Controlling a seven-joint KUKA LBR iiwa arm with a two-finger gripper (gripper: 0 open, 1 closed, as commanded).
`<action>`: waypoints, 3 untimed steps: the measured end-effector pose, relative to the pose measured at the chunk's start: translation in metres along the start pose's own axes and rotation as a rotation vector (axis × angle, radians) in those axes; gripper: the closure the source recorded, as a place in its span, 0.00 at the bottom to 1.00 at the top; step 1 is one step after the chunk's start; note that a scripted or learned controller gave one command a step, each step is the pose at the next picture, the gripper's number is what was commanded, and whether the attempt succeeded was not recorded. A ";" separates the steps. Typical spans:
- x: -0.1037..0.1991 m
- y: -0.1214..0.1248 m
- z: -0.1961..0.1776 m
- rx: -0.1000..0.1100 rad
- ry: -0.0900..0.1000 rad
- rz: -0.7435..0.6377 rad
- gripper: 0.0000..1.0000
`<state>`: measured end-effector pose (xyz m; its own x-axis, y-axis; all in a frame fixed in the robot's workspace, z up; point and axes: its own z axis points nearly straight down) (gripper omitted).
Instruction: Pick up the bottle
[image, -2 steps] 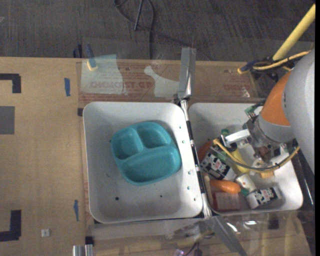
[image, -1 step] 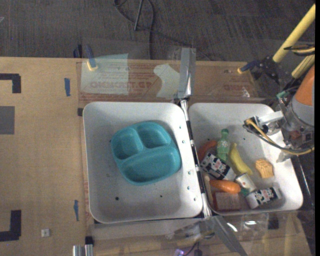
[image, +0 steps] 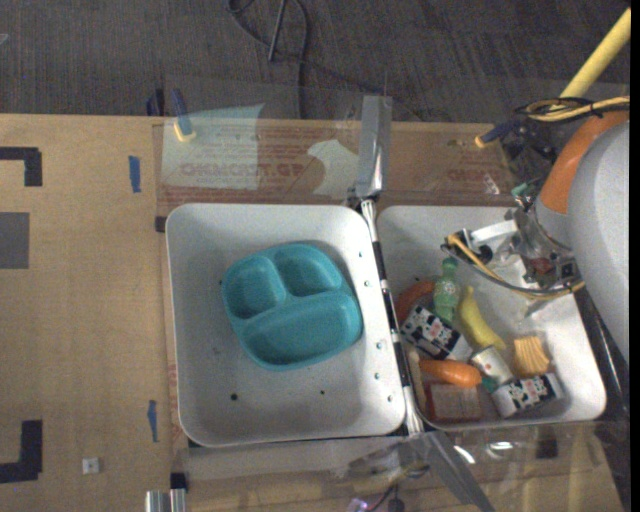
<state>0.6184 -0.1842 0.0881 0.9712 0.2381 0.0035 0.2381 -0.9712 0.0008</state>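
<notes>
- Camera view: we can't tell the claw's (image: 528, 262) state, it's hovering above the right white bin (image: 592, 395).
- Small green plastic bottle (image: 446, 292) lies just left of it, wedged among toys, so probably awkward to grab.

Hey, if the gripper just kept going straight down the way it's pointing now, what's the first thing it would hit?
Probably the bare floor of the right bin. The gripper hangs over its upper part; the bottle and banana lie left and lower in the picture. Depth is hard to judge from this slanted view.
</notes>
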 end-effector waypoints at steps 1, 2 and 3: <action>0.019 -0.040 0.000 0.000 -0.002 -0.130 0.00; 0.020 -0.041 -0.012 -0.001 -0.004 -0.134 1.00; 0.020 -0.041 -0.011 -0.001 -0.005 -0.134 0.00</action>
<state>0.6278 -0.1399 0.0996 0.9306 0.3659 -0.0016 0.3659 -0.9306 0.0020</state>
